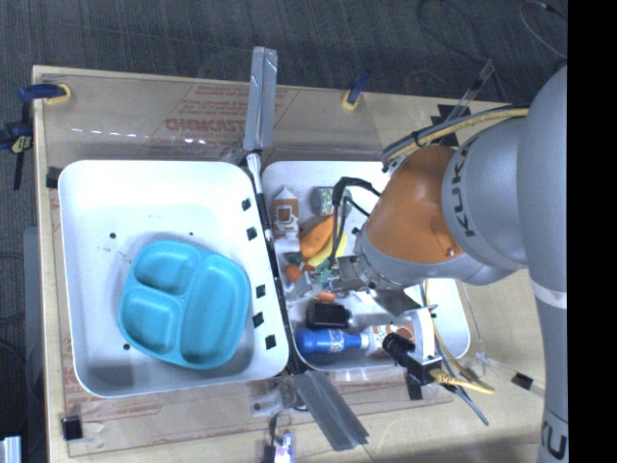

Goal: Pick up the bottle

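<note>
Bench w/ two white bins; left bin [87, 258] holds a teal tray [183, 302]. Bottle [333, 340] lies flat along right bin's near wall, amid clutter. Gripper [337, 280] sits above it, arm-obscured; open/closed state: can't tell.

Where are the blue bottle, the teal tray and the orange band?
blue bottle [326, 341]: camera view, mid-body.
teal tray [185, 302]: camera view, centre divider.
orange band [410, 215]: camera view, middle of its surface.
</note>
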Action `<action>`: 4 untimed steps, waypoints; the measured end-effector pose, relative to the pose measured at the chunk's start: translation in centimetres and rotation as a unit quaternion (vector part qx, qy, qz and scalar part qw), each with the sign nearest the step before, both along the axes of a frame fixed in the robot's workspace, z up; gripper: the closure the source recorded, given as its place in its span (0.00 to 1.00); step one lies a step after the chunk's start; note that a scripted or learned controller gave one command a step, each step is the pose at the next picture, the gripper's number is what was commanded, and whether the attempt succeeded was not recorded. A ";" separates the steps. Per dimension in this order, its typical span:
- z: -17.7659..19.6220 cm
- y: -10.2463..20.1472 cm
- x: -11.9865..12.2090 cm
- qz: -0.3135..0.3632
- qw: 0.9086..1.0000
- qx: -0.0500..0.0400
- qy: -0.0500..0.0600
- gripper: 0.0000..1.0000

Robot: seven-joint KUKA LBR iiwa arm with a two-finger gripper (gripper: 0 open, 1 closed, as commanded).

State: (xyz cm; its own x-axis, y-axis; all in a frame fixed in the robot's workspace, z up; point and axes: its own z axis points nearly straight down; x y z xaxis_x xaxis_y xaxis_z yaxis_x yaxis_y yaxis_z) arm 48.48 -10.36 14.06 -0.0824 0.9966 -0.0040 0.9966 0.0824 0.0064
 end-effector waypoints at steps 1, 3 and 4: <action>-1.8 -0.5 0.1 -0.022 1.000 -0.004 -0.009 0.00; -2.2 -0.8 0.2 -0.058 0.998 -0.006 -0.019 0.00; 6.9 1.8 1.4 -0.074 0.997 0.002 0.004 0.00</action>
State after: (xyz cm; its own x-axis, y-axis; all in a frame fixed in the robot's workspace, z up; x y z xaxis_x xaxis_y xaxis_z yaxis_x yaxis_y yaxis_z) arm 49.92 -8.57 20.98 0.0659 0.9978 0.0007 0.9978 -0.0659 -0.0009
